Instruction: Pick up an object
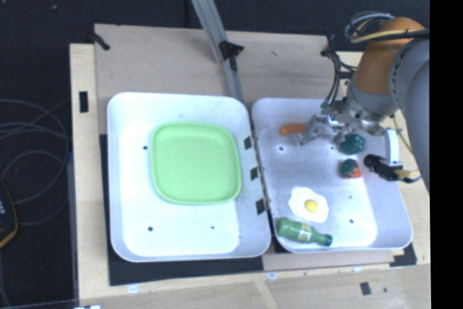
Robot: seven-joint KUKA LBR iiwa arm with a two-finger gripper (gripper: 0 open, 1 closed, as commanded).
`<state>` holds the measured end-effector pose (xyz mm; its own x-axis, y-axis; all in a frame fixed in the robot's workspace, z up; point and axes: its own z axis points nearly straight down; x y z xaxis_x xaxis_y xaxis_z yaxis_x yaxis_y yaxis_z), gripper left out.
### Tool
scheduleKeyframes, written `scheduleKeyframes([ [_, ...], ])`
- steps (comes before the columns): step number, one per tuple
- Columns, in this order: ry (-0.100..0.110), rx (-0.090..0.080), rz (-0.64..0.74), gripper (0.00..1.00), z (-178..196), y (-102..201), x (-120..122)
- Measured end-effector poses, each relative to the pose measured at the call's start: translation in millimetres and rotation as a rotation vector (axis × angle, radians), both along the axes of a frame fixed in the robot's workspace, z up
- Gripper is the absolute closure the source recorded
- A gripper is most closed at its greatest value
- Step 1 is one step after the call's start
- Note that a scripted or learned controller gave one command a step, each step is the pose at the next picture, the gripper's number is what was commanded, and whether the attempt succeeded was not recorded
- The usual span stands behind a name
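Seemingly nothing is lifted yet. At frame left the left bin (126, 177) carries a green plate (195, 163); the right bin (391, 224) holds a fried egg (309, 205), green bottle (304, 231) and orange piece (293, 129). The gripper (318, 128) hovers beside that piece; whether it is clamped I cannot tell.

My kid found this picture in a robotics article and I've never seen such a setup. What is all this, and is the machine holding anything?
You're looking down at a slant from one fixed camera above a bench. The grey and orange thing on the right is a robot arm; its hand reaches into the right bin. In that bin lie toy foods: an orange piece, a dark green piece, a red and green one, a fried egg and a green bottle. The left bin holds a green plate. I can't tell whether the hand holds anything.
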<state>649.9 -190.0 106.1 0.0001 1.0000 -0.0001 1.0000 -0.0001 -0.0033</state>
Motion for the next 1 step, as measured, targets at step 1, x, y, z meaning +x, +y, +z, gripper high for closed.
scheduleKeyframes([
  [1, -0.006, -0.002, 0.000, 1.00, 13.9, -0.8, 1.5],
])
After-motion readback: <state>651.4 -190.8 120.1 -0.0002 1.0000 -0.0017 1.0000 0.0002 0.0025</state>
